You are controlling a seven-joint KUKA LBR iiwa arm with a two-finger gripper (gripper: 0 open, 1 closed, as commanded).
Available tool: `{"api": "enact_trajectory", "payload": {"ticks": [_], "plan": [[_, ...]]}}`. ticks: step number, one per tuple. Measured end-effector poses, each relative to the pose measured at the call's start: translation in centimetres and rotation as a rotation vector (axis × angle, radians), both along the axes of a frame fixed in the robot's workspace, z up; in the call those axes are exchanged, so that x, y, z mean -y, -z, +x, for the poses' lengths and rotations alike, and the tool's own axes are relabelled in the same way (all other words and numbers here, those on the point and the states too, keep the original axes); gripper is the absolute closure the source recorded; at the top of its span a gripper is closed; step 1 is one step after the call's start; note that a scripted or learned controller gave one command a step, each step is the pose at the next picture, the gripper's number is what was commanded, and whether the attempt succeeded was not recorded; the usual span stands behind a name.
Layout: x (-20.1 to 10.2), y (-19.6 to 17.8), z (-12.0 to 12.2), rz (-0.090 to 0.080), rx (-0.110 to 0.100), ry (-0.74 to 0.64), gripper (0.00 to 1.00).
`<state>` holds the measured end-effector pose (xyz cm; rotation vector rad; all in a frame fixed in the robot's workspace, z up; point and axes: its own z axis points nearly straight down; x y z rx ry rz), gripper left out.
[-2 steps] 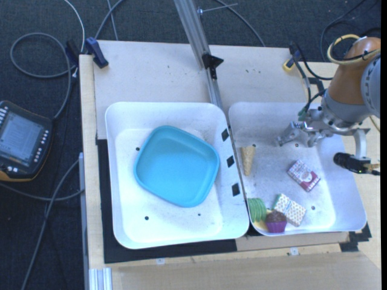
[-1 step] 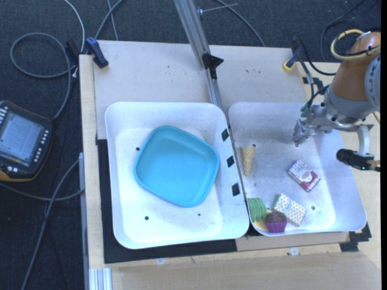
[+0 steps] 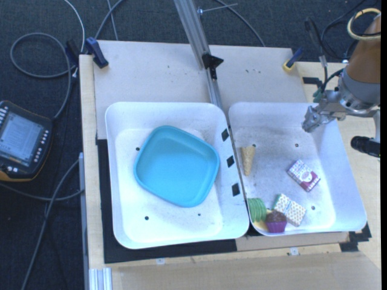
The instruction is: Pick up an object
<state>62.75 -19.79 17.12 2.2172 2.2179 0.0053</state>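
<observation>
Two bins on the tabletop point(image 3: 151, 71): left bin point(image 3: 121, 162) has a blue plate point(image 3: 176, 165); right bin point(image 3: 344, 180) has the small stuff — cone point(image 3: 248, 158), red-white packet point(image 3: 303, 175), checkered packet point(image 3: 290, 209), green toy point(image 3: 257, 208), purple toy point(image 3: 276, 222). Hand point(image 3: 311, 121) hangs over right bin's upper edge, nothing in it; can't tell if it's spread or closed. Prob. staged above bin before descent. Red-white packet lies nearest, well apart from it.

Right bin point(image 3: 338, 162) centre open, 5 items crowd its near left, blue plate point(image 3: 176, 165) fills left bin point(image 3: 121, 162)
</observation>
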Motion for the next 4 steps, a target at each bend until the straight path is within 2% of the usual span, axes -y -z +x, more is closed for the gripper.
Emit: {"api": "enact_trajectory", "payload": {"ticks": [2, 4], "plan": [[-1.1, -9.2, -0.1, 0.000, -0.001, -0.001, 1.00], [-10.9, -9.9, -2.6, 0.003, -0.005, -0.004, 1.00]]}}
